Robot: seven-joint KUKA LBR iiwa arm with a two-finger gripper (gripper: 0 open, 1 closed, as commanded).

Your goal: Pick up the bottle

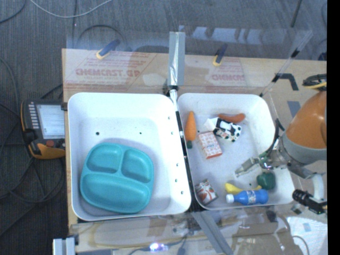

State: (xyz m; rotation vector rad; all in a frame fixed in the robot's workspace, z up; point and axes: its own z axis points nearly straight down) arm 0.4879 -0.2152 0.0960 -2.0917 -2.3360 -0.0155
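I see the blue bottle (248, 197) lying on its side at the near edge of the right bin (264, 106), long axis running left to right, white cap pointing left toward a small carton (205, 191). A yellow piece (234, 187) touches it from behind and a dark green object (266, 180) sits just beside its right end. My gripper (247, 167) hangs above and slightly behind the bottle, fingers spread and empty, pointing left. I judge it must come forward and down. The arm leans in from the right, orange band over the bin's right wall.
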